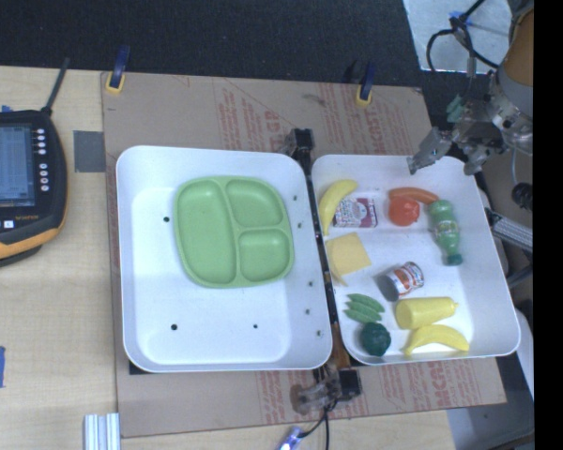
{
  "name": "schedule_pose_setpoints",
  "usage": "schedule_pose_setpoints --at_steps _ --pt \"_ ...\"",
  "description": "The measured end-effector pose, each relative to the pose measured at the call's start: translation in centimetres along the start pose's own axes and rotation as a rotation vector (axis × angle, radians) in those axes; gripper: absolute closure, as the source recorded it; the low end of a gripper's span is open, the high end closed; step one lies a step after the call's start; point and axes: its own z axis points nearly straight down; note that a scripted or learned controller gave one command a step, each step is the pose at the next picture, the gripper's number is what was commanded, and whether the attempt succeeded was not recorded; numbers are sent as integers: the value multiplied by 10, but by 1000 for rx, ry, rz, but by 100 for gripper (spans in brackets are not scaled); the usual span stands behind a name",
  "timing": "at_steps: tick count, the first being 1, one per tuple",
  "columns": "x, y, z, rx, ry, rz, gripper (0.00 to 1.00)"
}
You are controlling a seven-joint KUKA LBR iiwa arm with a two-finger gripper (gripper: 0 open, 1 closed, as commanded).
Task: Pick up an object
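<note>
Nearest the camera, along the bottom edge of the right bin (503, 279), lie a dark green round vegetable (374, 338), a yellow banana (438, 341) and a yellow block-shaped item (424, 311) just above it. A green pea pod (364, 307) sits just above the round vegetable, and a small red and white can (405, 279) lies tilted near the bin's middle. A flat yellow cheese slice (347, 254) rests close to the bin's left wall. Farther back are a second banana (334, 202), a small red and white packet (357, 213) touching it, a red tomato-like item (405, 210) with an orange piece (415, 195) just behind it, and a green bottle (445, 233) lying on its side to the right. The left bin (150, 289) holds a pale green divided plate (234, 231). A handheld control pendant (17, 186) rests on the bench at far left. Farthest back, at the right bin's upper right corner, the gripper (443, 150) hangs above the rim, fingers slightly spread with nothing between them, apart from every object.
</note>
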Motion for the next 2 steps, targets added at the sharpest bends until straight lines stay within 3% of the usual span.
schedule_pose_setpoints --at_steps 2 --pt "-32 15 187 1 7 -3 0"
